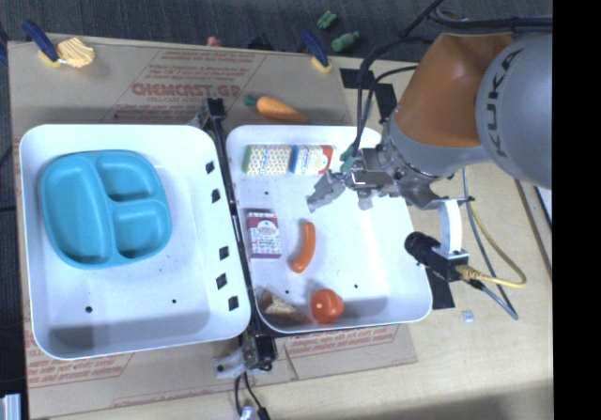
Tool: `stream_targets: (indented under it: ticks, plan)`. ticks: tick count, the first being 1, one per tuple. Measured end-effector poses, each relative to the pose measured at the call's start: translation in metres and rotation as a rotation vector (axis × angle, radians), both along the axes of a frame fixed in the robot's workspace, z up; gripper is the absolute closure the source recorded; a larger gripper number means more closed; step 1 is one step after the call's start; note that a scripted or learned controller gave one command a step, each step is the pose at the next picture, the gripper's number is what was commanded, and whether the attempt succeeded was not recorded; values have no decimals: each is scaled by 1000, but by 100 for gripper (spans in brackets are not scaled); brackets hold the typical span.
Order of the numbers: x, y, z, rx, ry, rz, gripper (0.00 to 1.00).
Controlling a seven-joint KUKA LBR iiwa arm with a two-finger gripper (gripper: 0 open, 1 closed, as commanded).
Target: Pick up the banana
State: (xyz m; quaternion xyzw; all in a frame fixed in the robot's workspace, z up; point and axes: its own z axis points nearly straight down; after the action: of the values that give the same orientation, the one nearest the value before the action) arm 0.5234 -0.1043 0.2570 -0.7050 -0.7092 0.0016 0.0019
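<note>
Banana – its place cannot be told; nothing in either bin is recognised as one with any certainty.

Gripper [344, 194] is seen above the upper middle of the right bin [406, 307], just below the carton [286, 160] that lies along the bin's far wall. The fingers [325, 192] are spread apart and nothing is seen between them, so nothing is held. Whether the tips touch the bin floor cannot be judged from this slant.

Other contents of the right bin are noted:
- a small red packet [264, 234], left of centre, lying flat
- a sausage [302, 246], just right of the packet, apart from it
- a tomato [326, 304] at the near wall
- a brown lump [279, 306] (bread, possibly) beside the tomato, at the near left corner

The left bin [113, 329] holds a blue divided tray [103, 207], set toward its far left.

Outside the bins – a carrot [275, 108] lies on the cardboard [169, 80] just behind the right bin. The arm [465, 94] is seen over that bin's right rim, orange band uppermost.
</note>
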Motion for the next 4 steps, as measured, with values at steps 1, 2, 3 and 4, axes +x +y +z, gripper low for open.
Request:
stream_targets:
  ticks: [1,2,3,4]
  plan:
    - [-28,61,-66,0,2,72,0]
    - [-48,153,-66,0,2,-65,0]
    - [-42,189,-133,-1,-21,-19,0]
    - [-41,197,-136,-15,-22,-20,0]
